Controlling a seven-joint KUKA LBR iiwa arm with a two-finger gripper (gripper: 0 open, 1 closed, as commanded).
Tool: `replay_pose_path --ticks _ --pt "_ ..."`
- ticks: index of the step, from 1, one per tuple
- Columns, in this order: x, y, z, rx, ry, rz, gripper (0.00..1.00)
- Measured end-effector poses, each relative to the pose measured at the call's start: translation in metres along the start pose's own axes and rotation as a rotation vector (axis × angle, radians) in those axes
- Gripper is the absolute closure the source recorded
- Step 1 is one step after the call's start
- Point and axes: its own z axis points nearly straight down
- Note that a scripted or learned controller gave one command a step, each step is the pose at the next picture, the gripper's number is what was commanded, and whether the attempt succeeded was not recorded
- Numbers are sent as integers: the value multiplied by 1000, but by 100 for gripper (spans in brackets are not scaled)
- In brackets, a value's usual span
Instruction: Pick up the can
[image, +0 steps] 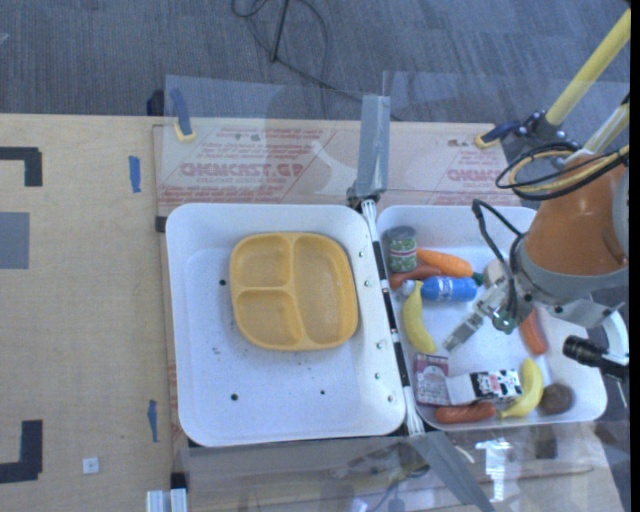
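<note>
One claw (478, 322) hangs low over the right bin (590, 405), its fingers spread with nothing between them. The can (401, 249) sits well apart, up and to the left in that bin's far corner, upright, green-labelled with a grey lid, touching a carrot (443, 263) beside a blue bottle (450, 289).

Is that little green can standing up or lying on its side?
Standing up. The can shows its round top to the overhead camera, in the right bin's far-left corner.
</note>
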Motion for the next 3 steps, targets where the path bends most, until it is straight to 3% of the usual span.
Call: replay_pose_path --ticks 1,2,3 --pt "-2 0 -11 -4 -4 4 100" --pt "22 51 -141 -2 -3 -177 100" --pt "90 91 -236 -2 -3 -203 100"
